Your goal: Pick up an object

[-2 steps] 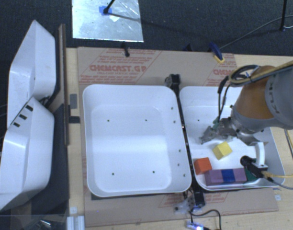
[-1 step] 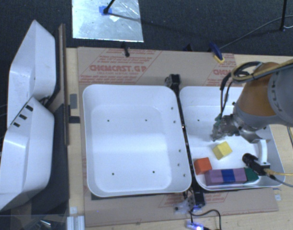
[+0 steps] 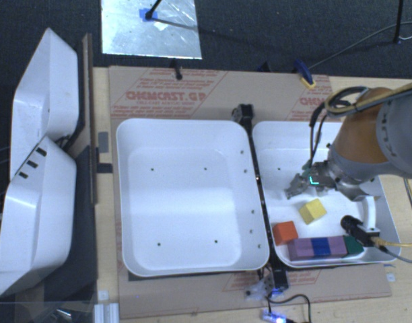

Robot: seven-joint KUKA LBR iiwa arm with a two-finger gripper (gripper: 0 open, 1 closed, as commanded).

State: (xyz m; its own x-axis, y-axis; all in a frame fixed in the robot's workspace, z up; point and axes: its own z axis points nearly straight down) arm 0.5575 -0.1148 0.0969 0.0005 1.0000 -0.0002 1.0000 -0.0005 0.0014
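The right bin (image 3: 281,155) holds a yellow block (image 3: 313,210), an orange block (image 3: 285,233) and a long purple and blue block (image 3: 318,247) with a green piece (image 3: 355,247) at its right end. My gripper (image 3: 297,186) hangs low in this bin, just up and left of the yellow block. Nothing shows between its fingers, and the blocks lie apart from it.
The left bin (image 3: 186,194) stands beside the right one, with a black divider (image 3: 258,180) between them. The arm's orange band (image 3: 357,136) and grey body cover the right bin's far right part. Cables run along the bench's right edge.
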